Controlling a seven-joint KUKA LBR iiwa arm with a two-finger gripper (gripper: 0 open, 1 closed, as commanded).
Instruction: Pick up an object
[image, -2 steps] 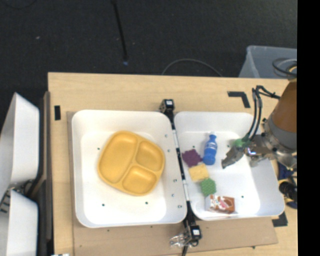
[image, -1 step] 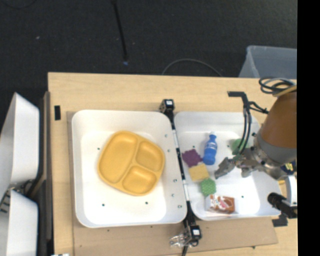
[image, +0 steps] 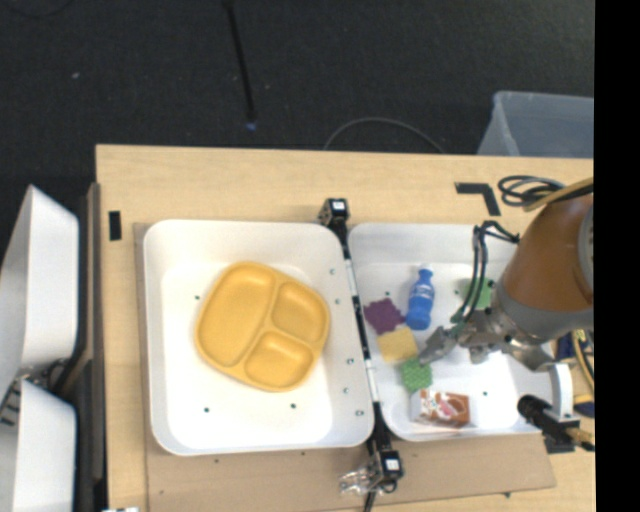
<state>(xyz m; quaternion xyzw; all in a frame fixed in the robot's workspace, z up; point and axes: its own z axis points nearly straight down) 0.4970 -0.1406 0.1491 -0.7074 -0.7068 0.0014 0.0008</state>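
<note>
The right bin (image: 395, 245) holds several small things: a blue bottle (image: 421, 297), a purple piece (image: 383, 314), a yellow block (image: 397, 345), a green block (image: 416, 376) and a red-and-white packet (image: 444, 407). My gripper (image: 440, 348) hangs low over this bin, just right of the yellow block and above the green block. Nothing is visibly held in it. A green item (image: 481, 293) is partly hidden behind the arm.
A yellow divided plate (image: 262, 325) lies in the left bin (image: 160, 400). The grey arm with its orange band (image: 548, 265) covers the right bin's right side. A black clip (image: 334, 211) sits at the bins' far junction. Cables lie at the bench's far right.
</note>
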